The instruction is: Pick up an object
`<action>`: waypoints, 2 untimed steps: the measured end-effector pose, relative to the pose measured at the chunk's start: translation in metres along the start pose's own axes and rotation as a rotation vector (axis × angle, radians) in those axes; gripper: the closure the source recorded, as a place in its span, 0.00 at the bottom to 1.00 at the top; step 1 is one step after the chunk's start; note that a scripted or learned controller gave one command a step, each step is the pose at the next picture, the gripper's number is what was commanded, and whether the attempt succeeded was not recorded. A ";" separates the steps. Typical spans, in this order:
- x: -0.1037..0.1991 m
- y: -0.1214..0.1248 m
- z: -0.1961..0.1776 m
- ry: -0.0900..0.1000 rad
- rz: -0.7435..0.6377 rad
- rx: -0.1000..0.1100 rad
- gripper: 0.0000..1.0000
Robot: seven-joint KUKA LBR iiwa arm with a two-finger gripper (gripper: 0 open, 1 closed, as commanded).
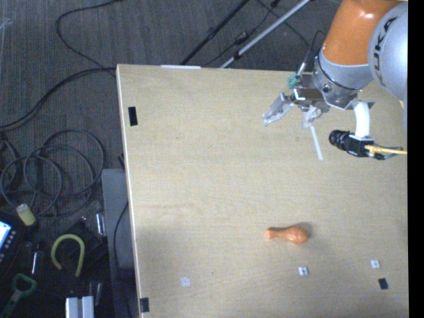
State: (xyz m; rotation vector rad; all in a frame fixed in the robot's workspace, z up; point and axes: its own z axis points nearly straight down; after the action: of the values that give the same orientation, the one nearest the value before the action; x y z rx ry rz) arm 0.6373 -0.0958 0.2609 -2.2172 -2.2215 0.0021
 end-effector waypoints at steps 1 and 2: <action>-0.055 0.031 0.035 -0.005 -0.073 -0.001 0.00; -0.117 0.031 0.150 -0.004 -0.201 -0.001 0.00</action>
State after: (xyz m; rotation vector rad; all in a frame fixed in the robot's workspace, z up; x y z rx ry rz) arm 0.6679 -0.2128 0.1104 -1.9855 -2.4351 0.0044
